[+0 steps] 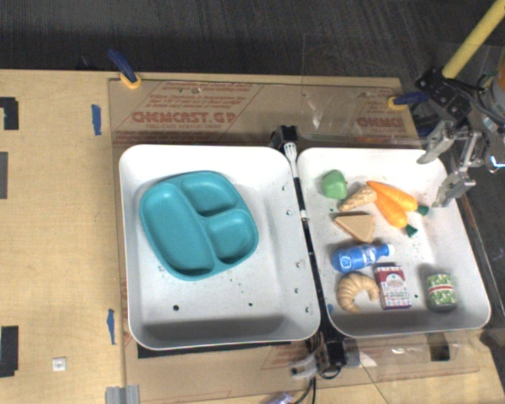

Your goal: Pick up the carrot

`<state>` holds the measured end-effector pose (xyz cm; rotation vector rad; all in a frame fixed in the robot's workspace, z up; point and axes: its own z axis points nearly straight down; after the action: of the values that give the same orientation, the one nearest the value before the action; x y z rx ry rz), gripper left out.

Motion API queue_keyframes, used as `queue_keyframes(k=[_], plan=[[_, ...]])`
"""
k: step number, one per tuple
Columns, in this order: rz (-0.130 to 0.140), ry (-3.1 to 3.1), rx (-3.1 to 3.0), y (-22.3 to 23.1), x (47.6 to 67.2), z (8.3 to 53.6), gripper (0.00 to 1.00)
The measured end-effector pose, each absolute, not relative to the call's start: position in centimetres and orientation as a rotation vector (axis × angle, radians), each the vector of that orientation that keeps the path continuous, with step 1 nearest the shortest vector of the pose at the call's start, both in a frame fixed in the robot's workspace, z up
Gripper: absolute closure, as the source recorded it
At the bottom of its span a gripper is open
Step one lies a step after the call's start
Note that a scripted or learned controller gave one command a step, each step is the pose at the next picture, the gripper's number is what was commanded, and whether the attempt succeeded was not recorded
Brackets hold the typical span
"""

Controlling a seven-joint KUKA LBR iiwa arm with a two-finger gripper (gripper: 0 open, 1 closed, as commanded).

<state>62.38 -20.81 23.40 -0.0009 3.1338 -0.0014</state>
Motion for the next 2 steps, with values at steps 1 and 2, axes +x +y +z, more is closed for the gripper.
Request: queue_keyframes(k=[1,2], plan=[[0.006,3.13,-0.272,-22.2,64.4,12.1,0.0],[-0.007,3.11,-0.307,-21.1,64.4,10.9,0.0]])
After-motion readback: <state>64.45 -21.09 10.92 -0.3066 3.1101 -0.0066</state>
